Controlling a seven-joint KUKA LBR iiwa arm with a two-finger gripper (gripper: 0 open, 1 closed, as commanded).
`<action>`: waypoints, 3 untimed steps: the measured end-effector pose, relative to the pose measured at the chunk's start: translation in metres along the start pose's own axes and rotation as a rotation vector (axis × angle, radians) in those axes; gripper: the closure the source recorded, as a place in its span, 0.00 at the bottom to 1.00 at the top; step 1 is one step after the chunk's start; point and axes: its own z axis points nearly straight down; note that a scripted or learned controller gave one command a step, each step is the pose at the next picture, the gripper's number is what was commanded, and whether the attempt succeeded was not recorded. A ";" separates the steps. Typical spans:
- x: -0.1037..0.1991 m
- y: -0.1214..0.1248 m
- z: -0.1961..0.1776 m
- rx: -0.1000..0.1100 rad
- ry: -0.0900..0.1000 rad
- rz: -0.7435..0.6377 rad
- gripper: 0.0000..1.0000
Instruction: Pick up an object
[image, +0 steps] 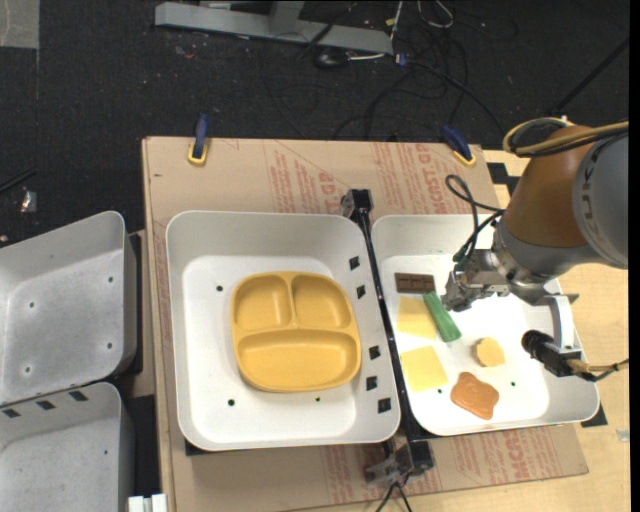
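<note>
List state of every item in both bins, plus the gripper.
yellow divided tray: flat in left bin, upright.
brown bar: flat in right bin.
green stick: flat, overlapping upper yellow slice.
lower yellow slice: flat.
tan round piece: resting, apart from the rest.
orange-brown piece: flat near front wall.
gripper: over green stick's upper end, grasp unclear.

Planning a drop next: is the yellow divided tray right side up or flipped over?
Right side up. The yellow tray lies flat in the left bin with its three compartments facing upward.
</note>
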 end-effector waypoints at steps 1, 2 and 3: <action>0.005 -0.002 -0.044 -0.001 0.000 0.000 1.00; 0.000 0.009 -0.094 -0.001 -0.001 0.000 1.00; 0.055 0.019 -0.100 0.002 0.002 -0.004 1.00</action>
